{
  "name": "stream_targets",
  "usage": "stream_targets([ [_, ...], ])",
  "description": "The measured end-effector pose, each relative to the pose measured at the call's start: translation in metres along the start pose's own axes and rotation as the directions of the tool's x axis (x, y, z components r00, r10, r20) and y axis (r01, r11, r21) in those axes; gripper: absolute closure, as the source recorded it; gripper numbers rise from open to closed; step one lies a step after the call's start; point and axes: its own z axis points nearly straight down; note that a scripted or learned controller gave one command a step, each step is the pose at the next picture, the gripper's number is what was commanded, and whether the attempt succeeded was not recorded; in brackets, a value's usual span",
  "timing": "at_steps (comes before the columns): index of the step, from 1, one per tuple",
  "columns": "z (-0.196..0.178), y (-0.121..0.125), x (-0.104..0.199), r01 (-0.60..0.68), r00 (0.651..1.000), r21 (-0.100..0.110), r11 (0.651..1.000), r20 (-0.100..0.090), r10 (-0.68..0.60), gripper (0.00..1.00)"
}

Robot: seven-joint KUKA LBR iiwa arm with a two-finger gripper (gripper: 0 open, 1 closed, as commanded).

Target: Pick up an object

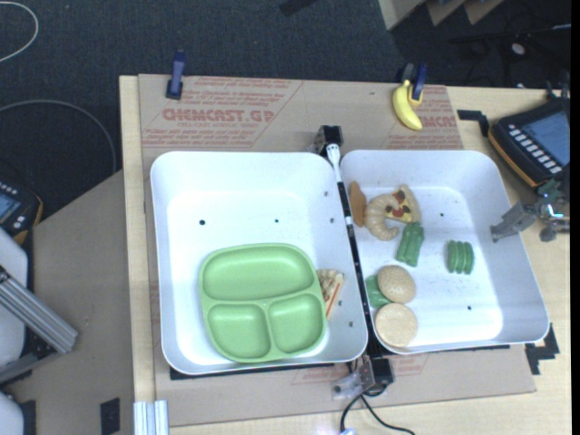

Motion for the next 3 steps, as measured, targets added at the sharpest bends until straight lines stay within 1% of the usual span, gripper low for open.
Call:
stream_targets([
  [1, 0.173, -0.027, 0.029, -0.001, 1.000, 0.009, 1.000, -0.006, 0.001, 0.00],
  [2, 0.165, 0.050, 0.081, 0.009, 1.000, -0.005, 1.000, -0.002, -0.009, 0.00],
  [3, 0.165, 0.116, 0.081, 0.004, 1.000, -0.006, 1.000, 0.001, -0.004, 0.00],
])
